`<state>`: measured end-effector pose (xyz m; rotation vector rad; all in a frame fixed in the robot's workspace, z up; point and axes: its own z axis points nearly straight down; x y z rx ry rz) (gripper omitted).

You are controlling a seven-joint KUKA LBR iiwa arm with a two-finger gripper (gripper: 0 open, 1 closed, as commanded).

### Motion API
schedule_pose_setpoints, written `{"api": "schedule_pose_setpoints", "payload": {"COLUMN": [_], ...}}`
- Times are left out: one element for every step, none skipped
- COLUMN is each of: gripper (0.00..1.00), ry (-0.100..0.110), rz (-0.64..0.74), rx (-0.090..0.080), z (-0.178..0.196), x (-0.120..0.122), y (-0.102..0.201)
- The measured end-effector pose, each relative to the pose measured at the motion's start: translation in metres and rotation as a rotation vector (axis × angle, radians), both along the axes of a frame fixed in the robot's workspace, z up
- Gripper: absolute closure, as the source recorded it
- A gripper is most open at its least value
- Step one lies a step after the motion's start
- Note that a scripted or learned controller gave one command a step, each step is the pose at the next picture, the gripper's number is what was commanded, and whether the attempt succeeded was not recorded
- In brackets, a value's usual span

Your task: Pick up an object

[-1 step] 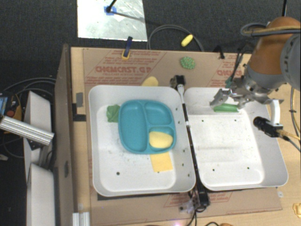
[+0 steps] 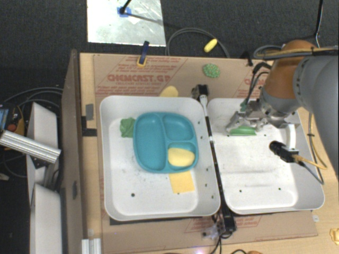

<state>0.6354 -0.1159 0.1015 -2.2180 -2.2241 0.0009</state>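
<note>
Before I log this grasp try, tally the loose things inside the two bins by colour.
Teal: 1, divided plastic plate
Yellow: 2, rounded lump on the plate, flat square slice
Green: 2, leafy piece, long flat piece under the gripper
Total: 5
</note>
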Motion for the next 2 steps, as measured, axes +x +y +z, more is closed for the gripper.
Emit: {"api": "schedule_pose_setpoints", "payload": {"gripper": [0.0, 1.0], "ry": [0.0, -0.006], "rz": [-0.003, 0.0], "rx": [-0.001, 0.0], "z": [-0.018, -0.006], "x": [-0.015, -0.013], "y": [-0.033, -0.031]}}
